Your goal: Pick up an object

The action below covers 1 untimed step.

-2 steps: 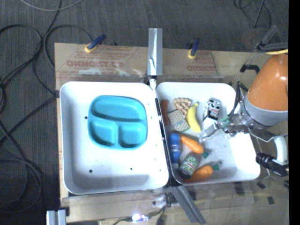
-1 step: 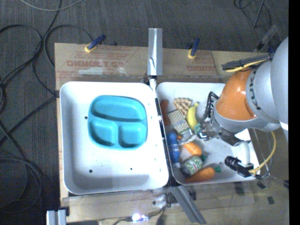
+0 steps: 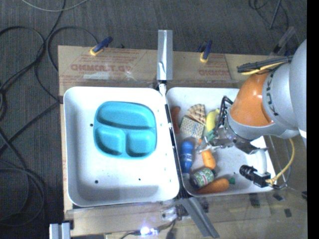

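The gripper hangs low in the right bin, just above a small orange carrot-like piece that lies immediately below it in the view, its long axis running roughly up and down the picture. The orange wrist covers the fingers, so I cannot tell their state or whether anything is held.

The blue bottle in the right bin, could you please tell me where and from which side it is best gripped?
Grip the blue bottle across its middle, coming straight down from above. It lies lengthwise along the right bin's left wall, so the fingers would likely fit best across its narrow width, though the wall leaves little room.
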{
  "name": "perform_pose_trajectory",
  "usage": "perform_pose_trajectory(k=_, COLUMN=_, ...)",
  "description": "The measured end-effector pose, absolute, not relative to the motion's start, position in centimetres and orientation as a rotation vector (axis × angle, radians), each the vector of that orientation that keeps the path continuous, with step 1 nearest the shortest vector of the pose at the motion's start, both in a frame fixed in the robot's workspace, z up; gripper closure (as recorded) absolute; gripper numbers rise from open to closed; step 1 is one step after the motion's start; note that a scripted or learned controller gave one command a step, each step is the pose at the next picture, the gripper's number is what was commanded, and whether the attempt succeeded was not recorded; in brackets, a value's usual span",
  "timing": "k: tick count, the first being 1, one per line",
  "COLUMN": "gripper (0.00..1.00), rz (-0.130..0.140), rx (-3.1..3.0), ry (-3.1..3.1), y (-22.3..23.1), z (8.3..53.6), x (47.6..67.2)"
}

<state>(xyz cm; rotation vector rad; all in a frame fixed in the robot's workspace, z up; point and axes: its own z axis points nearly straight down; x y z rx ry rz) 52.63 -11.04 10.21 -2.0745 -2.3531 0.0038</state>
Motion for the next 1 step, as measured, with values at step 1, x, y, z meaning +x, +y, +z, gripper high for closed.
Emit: perform_pose_trajectory(k=1, gripper=1.00, rz=0.005, rx=-2.088, ry=-2.347, y=-4.68, z=18.31, x=58.48)
